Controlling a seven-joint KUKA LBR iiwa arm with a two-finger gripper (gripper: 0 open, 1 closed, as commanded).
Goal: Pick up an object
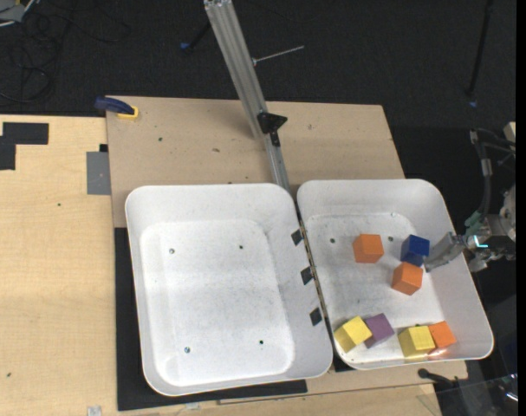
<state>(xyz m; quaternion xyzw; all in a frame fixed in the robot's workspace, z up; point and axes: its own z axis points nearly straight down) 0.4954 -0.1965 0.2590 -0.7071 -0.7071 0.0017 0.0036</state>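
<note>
1. Dark room behind you, plywood bench underneath, with a slanted aluminium rail crossing it.
2. Left bin sits bare; right bin holds every cube, so you're probably picking there.
3. Gripper pokes in beside the blue cube and orange cube. Can't tell you if it's open or shut.

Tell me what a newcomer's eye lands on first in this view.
The bright blocks scattered in the right bin stand out first: an orange block, a blue block and another orange one near the middle, with yellow, purple and orange blocks along the near rim. The gripper reaches in from the right, next to the blue block. A metal bar slants across the bench behind the bins.
</note>
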